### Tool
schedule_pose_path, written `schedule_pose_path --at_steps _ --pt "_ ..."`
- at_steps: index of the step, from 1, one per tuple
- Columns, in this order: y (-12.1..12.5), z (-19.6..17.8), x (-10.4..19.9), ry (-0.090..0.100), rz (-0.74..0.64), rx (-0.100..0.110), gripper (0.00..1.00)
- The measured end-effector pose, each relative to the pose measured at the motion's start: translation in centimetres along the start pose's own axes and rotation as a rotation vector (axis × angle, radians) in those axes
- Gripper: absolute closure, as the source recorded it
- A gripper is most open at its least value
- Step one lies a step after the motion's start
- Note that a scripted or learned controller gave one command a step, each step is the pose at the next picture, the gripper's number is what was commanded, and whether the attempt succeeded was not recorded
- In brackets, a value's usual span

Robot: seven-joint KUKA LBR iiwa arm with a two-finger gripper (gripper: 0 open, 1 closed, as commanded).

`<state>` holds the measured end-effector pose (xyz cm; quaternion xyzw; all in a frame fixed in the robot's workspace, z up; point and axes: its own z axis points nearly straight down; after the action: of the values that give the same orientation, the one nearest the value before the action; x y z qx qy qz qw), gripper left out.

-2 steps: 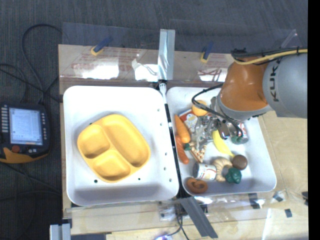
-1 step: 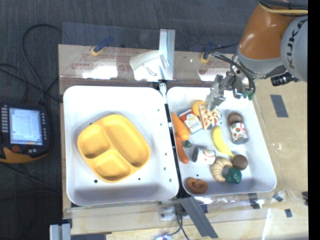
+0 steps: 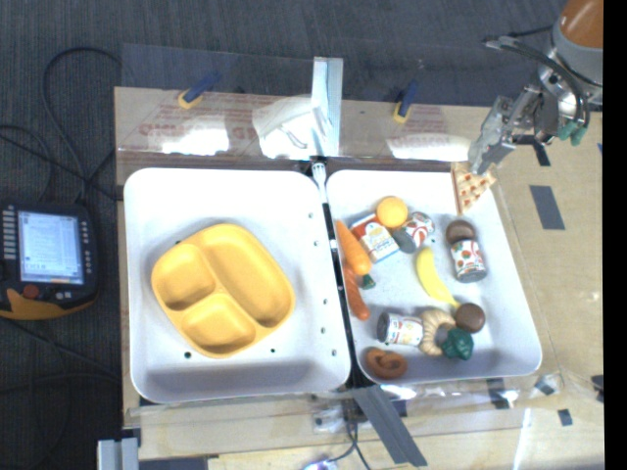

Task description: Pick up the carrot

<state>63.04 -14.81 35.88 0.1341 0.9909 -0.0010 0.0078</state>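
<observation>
yellow tray (image 3: 222, 288), banana (image 3: 432, 275), two cans (image 3: 468, 258)

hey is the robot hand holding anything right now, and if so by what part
It looks so: the hand grips a pizza slice by its top edge, over the right bin's far corner. The carrot lies untouched.

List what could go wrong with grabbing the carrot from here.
1. The orange carrot lies against the right white bin's left wall, leaving little finger room.
2. A red-and-white box and another orange piece touch it, inviting a wrong grab.
3. The end effector hangs above the far corner, by a pizza slice.
</observation>
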Motion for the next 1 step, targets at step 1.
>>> schedule_pose_path --at_steps 1 --pt "0.83 -1.11 6.64 0.009 -0.398 -0.003 1.0"
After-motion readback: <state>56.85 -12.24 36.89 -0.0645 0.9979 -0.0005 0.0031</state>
